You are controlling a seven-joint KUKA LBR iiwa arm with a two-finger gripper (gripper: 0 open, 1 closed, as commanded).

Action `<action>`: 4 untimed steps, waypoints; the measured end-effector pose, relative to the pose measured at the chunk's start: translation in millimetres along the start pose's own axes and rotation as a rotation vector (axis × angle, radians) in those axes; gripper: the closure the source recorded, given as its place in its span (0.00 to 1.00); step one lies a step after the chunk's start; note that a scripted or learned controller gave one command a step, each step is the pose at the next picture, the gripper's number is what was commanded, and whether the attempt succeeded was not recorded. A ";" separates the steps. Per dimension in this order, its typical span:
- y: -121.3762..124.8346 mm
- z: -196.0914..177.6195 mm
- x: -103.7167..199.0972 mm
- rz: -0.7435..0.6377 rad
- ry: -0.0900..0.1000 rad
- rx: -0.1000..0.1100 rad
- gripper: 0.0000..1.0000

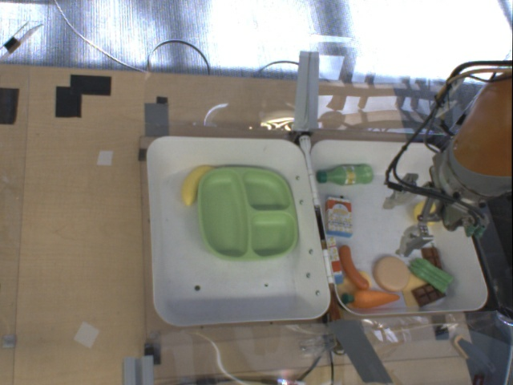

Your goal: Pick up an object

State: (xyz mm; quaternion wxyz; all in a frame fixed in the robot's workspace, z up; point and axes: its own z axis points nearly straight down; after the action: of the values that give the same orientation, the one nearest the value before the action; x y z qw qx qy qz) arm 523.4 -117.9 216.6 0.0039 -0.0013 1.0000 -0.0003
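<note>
**Robot arm over a bin of toy food**

Two shallow white bins sit side by side on a pale wooden desk, seen from above at a slant. The left bin holds a green divided plate near its middle, with a yellow banana tucked against the plate's upper left edge.

The right bin holds a scatter of toy food. A green bottle lies on its side near the top left. Below it is a small red and white carton. In the lower left corner lie an orange sausage and a carrot, close together. Beside them, toward the lower right, are a round tan biscuit, a green ridged vegetable and a brown chocolate bar.

The grey arm, with its orange band, enters from the right edge of the frame. Its tool hangs low over the right side of the right bin, just above the biscuit and the green vegetable. Whether the tool is spread or pressed together cannot be made out, and nothing can be seen held in it.
</note>
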 end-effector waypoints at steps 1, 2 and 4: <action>33.9 109.9 -27.2 0.028 -0.014 0.000 0.00; 35.1 95.0 -33.6 0.020 -0.038 0.002 1.00; 128.6 -61.7 -108.5 0.182 -0.009 -0.002 1.00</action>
State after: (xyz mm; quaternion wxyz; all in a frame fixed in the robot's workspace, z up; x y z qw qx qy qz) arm 631.1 11.1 279.0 0.0084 0.0897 0.9959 0.0010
